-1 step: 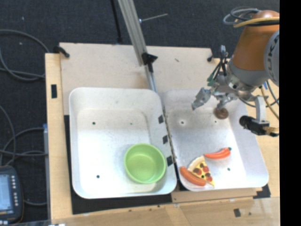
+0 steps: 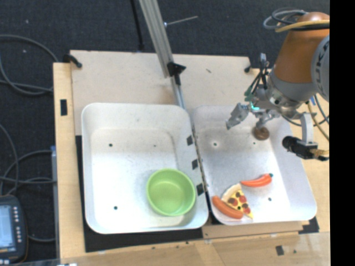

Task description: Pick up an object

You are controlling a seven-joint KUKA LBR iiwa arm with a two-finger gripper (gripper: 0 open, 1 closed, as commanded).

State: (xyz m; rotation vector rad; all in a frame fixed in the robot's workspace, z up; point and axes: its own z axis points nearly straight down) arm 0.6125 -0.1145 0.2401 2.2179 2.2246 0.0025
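Orange sausage (image 2: pixel 226 208): near edge of right bin (image 2: pixel 294 173), touching pizza slice (image 2: pixel 237 198); light, smooth, likely slippery; grasp mid-length.
Carrot (image 2: pixel 257 180): just beyond.
Green bowl (image 2: pixel 171 191): left bin.
Gripper (image 2: pixel 250 118): far right; fingers spread, empty.

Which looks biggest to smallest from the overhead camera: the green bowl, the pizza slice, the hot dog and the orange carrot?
1. green bowl, clearly largest.
2. pizza slice.
3. hot dog and orange carrot: both slim and of similar length, too alike to rank.
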